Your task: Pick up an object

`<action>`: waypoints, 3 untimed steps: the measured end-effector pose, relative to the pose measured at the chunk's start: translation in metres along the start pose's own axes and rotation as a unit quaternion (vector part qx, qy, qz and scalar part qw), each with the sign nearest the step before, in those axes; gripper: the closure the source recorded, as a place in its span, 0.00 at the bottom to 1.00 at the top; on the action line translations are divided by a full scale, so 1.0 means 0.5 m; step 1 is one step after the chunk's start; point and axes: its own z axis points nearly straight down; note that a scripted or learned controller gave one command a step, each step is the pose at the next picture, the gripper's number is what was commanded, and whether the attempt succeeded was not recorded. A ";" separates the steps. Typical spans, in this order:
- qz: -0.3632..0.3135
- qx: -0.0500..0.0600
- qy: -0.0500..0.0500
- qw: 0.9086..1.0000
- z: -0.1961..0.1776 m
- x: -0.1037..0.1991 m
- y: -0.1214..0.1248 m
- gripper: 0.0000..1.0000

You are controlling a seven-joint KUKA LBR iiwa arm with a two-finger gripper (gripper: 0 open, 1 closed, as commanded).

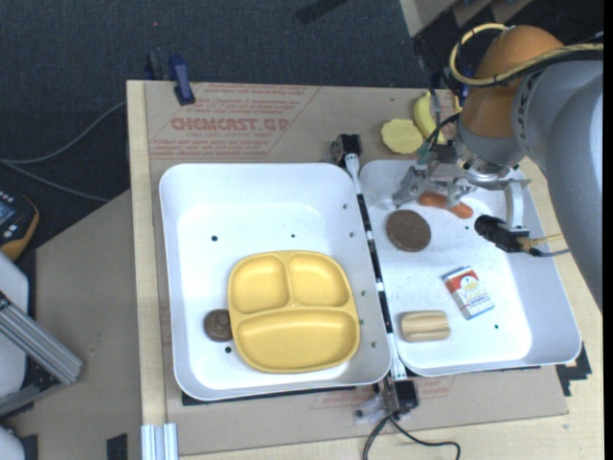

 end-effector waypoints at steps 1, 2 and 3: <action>-0.001 -0.006 0.004 1.000 0.029 0.040 -0.086 0.00; -0.001 -0.010 0.002 1.000 0.005 0.038 -0.081 1.00; -0.006 -0.013 0.004 1.000 -0.185 0.175 -0.126 1.00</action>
